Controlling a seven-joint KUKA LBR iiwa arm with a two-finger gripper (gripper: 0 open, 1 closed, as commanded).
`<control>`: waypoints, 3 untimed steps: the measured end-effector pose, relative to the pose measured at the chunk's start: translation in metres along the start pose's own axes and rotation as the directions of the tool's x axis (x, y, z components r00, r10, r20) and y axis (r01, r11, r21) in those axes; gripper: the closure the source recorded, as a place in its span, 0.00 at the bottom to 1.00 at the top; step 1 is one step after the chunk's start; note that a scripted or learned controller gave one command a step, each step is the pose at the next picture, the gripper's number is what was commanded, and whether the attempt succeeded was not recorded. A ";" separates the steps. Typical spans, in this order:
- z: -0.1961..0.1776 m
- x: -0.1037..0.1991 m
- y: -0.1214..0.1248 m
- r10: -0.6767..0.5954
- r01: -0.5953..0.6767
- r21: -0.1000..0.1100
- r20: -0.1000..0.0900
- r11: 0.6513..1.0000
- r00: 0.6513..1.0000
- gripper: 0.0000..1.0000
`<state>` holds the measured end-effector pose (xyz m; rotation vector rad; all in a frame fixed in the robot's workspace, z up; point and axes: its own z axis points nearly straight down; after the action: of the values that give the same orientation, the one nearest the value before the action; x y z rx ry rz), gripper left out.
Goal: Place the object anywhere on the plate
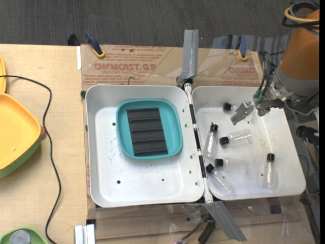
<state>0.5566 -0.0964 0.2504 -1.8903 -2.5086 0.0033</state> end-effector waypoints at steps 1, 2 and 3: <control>-0.029 -0.064 -0.001 -0.147 0.147 -0.002 0.002 0.989 0.989 0.00; -0.097 -0.124 -0.026 -0.221 0.221 -0.002 0.002 0.975 0.975 0.00; -0.191 -0.132 0.003 -0.134 0.134 -0.002 0.001 0.991 0.991 0.00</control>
<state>0.5967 -0.2219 0.4414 -1.7193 -2.6315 0.0015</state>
